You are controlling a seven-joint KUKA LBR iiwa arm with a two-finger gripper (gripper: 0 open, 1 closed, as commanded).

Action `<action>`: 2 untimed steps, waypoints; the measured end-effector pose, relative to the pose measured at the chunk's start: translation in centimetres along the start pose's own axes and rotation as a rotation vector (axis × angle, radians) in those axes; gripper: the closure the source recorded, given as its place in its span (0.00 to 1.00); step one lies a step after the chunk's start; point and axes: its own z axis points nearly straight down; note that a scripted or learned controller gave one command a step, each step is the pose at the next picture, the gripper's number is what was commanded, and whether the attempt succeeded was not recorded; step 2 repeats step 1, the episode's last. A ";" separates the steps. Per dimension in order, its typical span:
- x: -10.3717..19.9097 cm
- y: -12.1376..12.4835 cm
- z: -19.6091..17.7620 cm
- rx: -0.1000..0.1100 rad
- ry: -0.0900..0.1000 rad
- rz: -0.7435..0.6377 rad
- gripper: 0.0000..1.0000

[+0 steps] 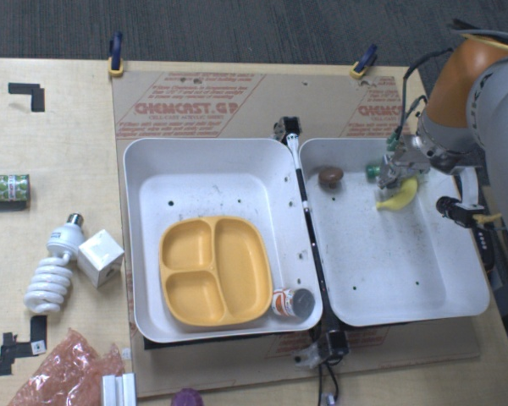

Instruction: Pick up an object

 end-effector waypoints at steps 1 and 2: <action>5.8 -2.0 0.8 -0.002 0.000 -0.001 0.00; 5.8 -2.0 0.8 -0.002 0.000 -0.001 0.00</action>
